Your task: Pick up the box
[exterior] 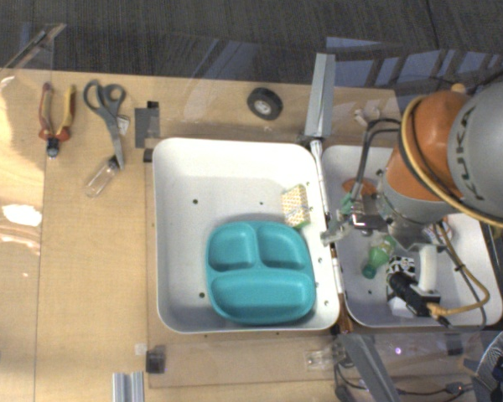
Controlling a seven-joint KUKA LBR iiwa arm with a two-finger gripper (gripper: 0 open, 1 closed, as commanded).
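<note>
From my remote seat I start at the far left of the worktop (84, 249), where red-handled pliers (52, 120) and scissors (109, 115) lie side by side, with a roll of black tape (265, 103) further along near the top edge. Next comes the left bin (176, 224), which holds a teal divided tray (260, 270). Just beyond the tray's upper right corner, close to the bin's right wall, sits the small patterned box (295, 205), apparently touching the tray rim. That is my target.

The arm (461, 149) hangs over the right bin (352, 300), above a green bottle (375, 260) and a black-and-white item (402, 268). Its wrist hides the hand, so I cannot tell whether it is released or clenched.

To do this step well, I judge the arm must cross the divider between the bins and descend over the box, approaching so the wall and tray do not block it.

Part of the letters "KUKA" reads on the grey arm housing.
</note>
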